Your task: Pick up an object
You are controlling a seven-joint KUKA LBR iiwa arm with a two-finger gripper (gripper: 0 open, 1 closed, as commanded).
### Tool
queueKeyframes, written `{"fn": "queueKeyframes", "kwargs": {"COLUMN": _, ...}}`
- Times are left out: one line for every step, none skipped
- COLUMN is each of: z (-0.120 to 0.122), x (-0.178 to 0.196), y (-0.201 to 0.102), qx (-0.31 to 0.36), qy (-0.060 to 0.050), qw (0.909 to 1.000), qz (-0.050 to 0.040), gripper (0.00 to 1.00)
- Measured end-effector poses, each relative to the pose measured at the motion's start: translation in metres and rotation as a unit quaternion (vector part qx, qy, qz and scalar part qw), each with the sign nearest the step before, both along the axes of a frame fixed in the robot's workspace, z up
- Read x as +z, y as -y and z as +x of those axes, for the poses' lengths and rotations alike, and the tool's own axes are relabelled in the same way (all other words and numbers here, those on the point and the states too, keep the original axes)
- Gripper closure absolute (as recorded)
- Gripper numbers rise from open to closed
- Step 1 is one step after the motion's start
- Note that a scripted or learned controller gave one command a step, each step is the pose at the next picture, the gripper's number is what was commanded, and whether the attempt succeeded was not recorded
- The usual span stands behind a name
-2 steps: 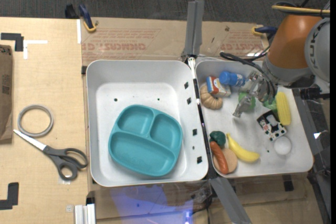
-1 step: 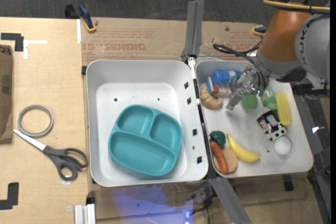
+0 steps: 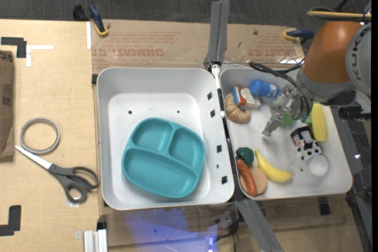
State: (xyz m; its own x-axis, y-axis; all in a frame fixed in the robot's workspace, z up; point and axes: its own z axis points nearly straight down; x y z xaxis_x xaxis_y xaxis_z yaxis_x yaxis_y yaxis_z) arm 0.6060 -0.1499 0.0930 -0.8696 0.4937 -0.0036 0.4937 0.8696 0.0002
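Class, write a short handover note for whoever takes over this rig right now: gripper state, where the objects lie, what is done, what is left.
Gripper: over the right bin, nothing seen between its fingers.
Right bin holds a banana, corn cob, croissant, blue toy, white ball and a carrot.
Left bin holds a teal divided plate.
Done: nothing picked yet.
Left: grasp and lift one object.

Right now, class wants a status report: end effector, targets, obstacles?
End effector low in right bin, nothing visibly held. Banana, corn nearby. Croissant close.
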Motion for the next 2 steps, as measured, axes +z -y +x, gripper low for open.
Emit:
{"fn": "queueKeyframes", "kwargs": {"z": 0.035, "x": -0.003, "y": -0.017, "qx": -0.100, "qy": -0.023, "qw": 0.9947, "qz": -0.0012, "gripper": 0.00}}
{"fn": "queueKeyframes", "kwargs": {"z": -0.011, "x": 0.000, "y": 0.032, "qx": -0.152, "qy": 0.000, "qw": 0.9884, "qz": 0.0004, "gripper": 0.00}}
